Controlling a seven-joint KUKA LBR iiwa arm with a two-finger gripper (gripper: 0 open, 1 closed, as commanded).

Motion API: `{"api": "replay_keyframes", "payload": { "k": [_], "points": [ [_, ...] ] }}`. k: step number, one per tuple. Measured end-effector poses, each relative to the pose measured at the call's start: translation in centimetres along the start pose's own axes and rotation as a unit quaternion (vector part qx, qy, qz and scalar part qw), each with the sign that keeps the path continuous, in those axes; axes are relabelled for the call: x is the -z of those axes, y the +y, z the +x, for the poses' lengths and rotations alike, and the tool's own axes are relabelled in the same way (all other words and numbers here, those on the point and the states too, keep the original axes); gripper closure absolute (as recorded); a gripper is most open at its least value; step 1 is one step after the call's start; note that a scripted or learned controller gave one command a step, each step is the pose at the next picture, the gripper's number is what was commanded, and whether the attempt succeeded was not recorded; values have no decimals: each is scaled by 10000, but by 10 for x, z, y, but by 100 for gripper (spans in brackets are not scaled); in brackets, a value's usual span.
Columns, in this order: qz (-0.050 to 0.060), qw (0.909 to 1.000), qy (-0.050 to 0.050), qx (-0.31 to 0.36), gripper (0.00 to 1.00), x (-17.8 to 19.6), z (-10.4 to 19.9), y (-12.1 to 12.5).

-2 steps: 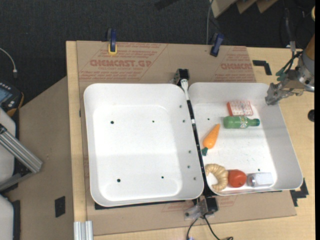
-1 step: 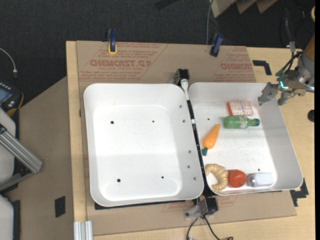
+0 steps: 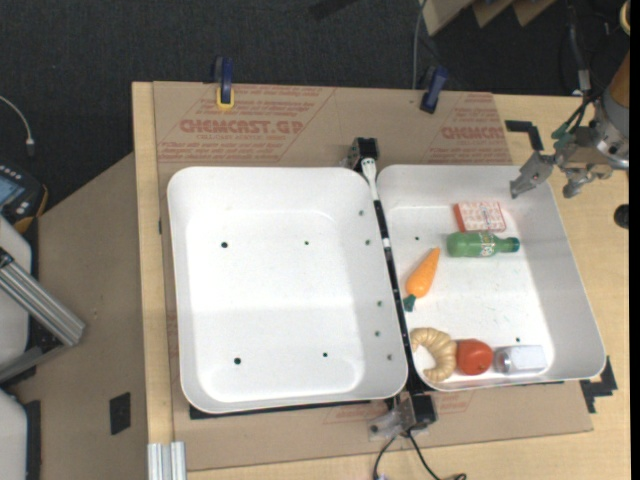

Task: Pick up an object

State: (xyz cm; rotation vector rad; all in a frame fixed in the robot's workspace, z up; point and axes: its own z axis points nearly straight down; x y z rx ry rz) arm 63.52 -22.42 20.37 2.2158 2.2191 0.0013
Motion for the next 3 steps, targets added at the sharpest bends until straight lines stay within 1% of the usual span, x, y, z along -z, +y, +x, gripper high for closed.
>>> {"api": "replay_keyframes", "payload": {
  "k": [1, 2, 3],
  "points": [
    [-16, 10000, -12, 3, 100, 12, 0, 0],
    [-10, 10000, -12, 5, 0, 11, 0, 0],
    [-35, 10000, -26, 10, 100, 22, 0, 1]
  ]
}}
